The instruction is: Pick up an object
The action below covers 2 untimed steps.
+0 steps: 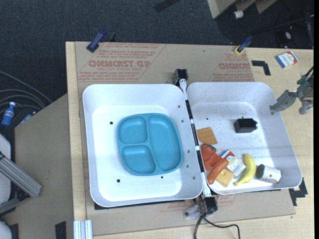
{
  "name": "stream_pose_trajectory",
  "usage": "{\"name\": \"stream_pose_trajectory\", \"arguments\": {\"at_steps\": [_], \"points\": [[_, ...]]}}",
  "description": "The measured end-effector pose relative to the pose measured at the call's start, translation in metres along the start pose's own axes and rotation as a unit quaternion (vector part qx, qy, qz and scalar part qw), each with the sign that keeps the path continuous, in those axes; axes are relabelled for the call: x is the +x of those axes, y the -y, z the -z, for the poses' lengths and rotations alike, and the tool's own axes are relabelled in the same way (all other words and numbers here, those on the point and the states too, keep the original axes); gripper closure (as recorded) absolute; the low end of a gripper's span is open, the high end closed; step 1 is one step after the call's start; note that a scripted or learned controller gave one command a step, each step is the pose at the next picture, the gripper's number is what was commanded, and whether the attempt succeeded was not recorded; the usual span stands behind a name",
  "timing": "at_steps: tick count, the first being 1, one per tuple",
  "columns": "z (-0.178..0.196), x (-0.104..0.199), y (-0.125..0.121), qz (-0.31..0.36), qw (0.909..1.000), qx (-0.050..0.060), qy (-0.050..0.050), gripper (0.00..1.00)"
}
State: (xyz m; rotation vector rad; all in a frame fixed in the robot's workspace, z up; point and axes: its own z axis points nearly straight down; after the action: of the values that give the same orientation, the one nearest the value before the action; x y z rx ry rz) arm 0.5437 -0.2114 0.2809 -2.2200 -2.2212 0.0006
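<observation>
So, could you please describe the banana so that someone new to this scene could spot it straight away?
Look in the right-hand white bin, at the cluster of small items in its near corner. The banana lies toward the right of that cluster, beside a white cylinder. It is the one curved, bright yellow piece; its neighbours are red, orange or white.

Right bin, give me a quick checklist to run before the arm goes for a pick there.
1. Targets present in the right bin: ok, the black block, banana and cracker lie there.
2. Black block stands apart from the rest: ok.
3. Banana free of neighbours: not ok, it touches the clutter in the near corner.
4. End effector above the bin: not ok, it sits at the right rim.
5. End effector holds nothing: cannot tell.
6. Blue plate out of the way: ok, it lies in the left bin.
</observation>
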Motion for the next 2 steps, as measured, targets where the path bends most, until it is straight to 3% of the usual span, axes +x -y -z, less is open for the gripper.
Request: {"name": "stream_pose_trajectory", "arguments": {"at_steps": [1, 2], "points": [[-0.162, -0.004, -0.044, 0.0, 1.0, 0.0, 0.0, 0.0], [-0.196, 0.035, -0.123, 0.001, 1.0, -0.001, 0.0, 0.0]]}}
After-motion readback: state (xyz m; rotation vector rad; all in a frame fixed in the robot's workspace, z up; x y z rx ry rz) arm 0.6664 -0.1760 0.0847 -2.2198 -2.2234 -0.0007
